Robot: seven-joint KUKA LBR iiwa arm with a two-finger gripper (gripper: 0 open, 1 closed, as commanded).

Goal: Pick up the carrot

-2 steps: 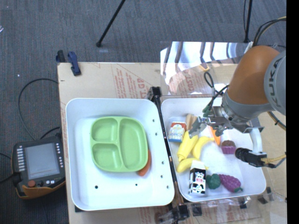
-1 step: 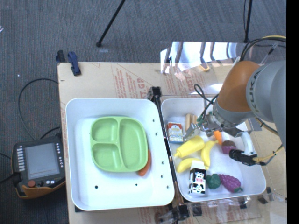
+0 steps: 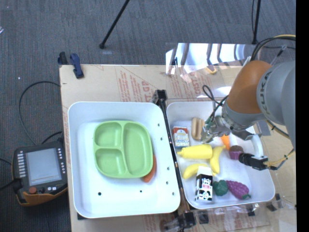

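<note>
Camera view: orange carrot (image 3: 149, 174) half under green plate (image 3: 123, 149).

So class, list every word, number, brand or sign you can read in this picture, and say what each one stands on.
"KUKA": partly seen, on the grey arm.
Red mirrored print on the bench board: not legible.
Small red and white box: label too small to read.
Black and white carton: a cow pattern, no readable words.
Handheld pendant screen: blurred, unreadable.
</note>
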